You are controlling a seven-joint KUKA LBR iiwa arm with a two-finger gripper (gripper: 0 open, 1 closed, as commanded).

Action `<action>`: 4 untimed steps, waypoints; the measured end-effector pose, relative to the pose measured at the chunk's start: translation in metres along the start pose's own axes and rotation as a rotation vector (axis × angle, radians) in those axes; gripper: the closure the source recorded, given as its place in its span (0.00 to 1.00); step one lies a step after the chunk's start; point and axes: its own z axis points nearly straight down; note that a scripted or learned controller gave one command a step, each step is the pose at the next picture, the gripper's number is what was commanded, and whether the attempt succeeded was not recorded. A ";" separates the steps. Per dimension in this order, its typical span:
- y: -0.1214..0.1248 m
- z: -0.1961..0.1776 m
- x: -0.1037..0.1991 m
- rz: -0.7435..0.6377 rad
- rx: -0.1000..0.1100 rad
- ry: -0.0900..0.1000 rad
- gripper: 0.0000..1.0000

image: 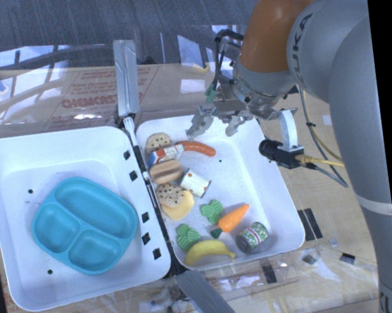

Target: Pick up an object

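Nearest the camera, along the front edge of the right bin, lie a banana, a small green-labelled can, a carrot and two green leafy pieces. Farther in, against the bin's left wall, sit a round cookie-like piece, a small white block, a burger-like bun and, toward the far-left corner, a sausage lying beside another round piece. The left bin holds a blue divided plate near its middle.

At the far edge of the right bin the end effector hangs above the floor, its fingers apart with nothing between them, near the sausage's right end. No object is lifted yet; any of the toys could serve, and the sausage looks the closest candidate.

The risks, as I judge them: the things along the left wall are crowded and touching, so a descent there may catch two at once or nudge one aside. The sausage is slim and rounded and could roll out of a closing grip. Coming down close to the far rim might also strike the bin wall.
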 end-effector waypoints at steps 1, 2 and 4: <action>-0.001 0.112 -0.023 -0.063 0.007 0.000 0.00; -0.043 0.158 -0.033 -0.165 -0.004 0.000 0.00; -0.026 0.004 0.019 -0.032 -0.010 -0.001 1.00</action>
